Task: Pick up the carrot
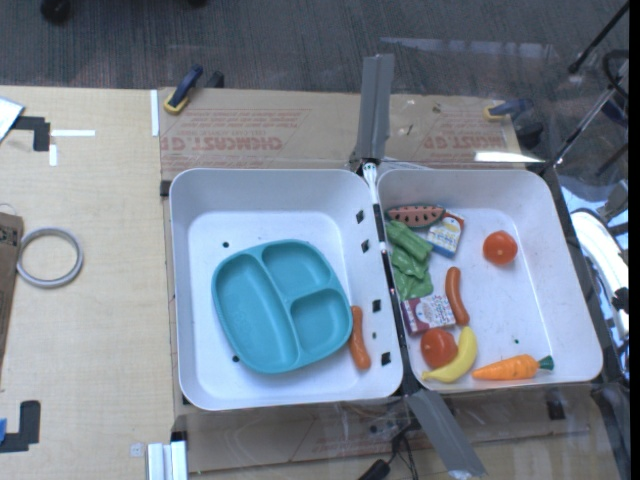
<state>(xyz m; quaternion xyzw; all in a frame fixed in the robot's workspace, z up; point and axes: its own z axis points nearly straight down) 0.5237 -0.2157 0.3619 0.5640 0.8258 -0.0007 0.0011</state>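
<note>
The carrot [510,368] lies flat at about five o'clock in the right bin [560,230], its green top toward the wall. A banana [455,360] sits just beside its tip at nine o'clock, a tomato [499,248] well off at twelve. Nothing grips it: the reach is not yet begun. Whether the hand is spread, I cannot tell. The next move calls for a descent clear of the banana.

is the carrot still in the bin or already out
In. The orange toy carrot with a green stem lies flat in the right white bin, beside the yellow banana.
</note>
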